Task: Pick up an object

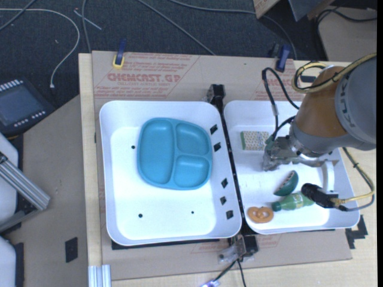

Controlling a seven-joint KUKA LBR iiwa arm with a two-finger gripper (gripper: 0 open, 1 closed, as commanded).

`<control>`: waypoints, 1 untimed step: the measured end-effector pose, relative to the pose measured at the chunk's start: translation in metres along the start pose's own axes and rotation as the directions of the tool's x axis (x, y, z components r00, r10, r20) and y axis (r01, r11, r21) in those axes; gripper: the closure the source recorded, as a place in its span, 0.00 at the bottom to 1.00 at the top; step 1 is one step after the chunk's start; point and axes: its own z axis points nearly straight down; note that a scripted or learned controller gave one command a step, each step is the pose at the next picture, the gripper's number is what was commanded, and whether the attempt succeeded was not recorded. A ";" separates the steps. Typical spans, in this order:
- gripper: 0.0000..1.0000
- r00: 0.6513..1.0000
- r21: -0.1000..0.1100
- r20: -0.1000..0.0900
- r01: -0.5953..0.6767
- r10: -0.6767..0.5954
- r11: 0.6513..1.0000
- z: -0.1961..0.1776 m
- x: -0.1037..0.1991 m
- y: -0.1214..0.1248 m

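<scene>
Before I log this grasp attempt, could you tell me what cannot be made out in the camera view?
- Gripper: the wrist hides its fingertips; open or shut is unclear, and so is any contact.
- Right bin: the arm covers its far right part.
- Green object: too small to identify.
- Speckled pad: its right end is hidden by the gripper.

The bench (84, 178) was pale wood, topped by a board (149, 73) printed with red lettering. Two clamps, one blue and yellow (119, 57) and one blue (282, 57), sat at the board's far edge. Two white bins lay side by side on the board, touching along a black divider (227, 160). The left bin (161, 220) was the larger in view; the right bin (299, 223) sat just beside it. A cable (230, 268) trailed off the bench's near edge.
</scene>
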 end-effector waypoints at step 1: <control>1.00 1.000 -0.005 0.003 0.000 0.000 1.000 -0.045 -0.006 0.000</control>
